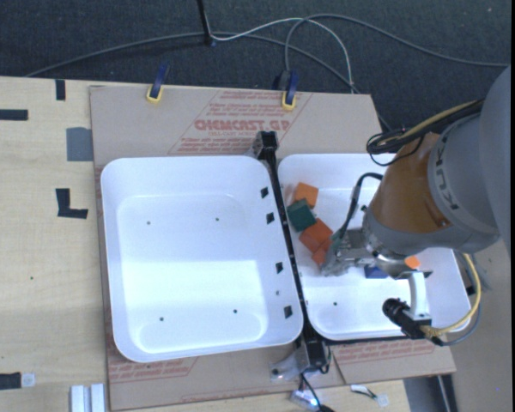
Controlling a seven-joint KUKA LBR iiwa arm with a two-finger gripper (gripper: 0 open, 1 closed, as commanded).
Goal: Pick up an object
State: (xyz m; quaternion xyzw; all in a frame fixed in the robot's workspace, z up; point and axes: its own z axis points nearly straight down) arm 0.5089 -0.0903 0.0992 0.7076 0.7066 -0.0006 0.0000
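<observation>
I saw gripper (pixel 336 260) down in right bin (pixel 360 324) beside orange block (pixel 318 239); couldn't tell grip state; nothing lifted yet, pick left

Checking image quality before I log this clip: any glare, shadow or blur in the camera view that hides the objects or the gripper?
Camera view: the left bin has a bright patch on its floor but nothing washed out; the arm throws a soft shadow over the right bin; the orange blocks and green block read clearly; the gripper is slightly soft, its fingers hard to resolve.

Two white bins (pixel 189 256) on bench (pixel 34 256)
</observation>
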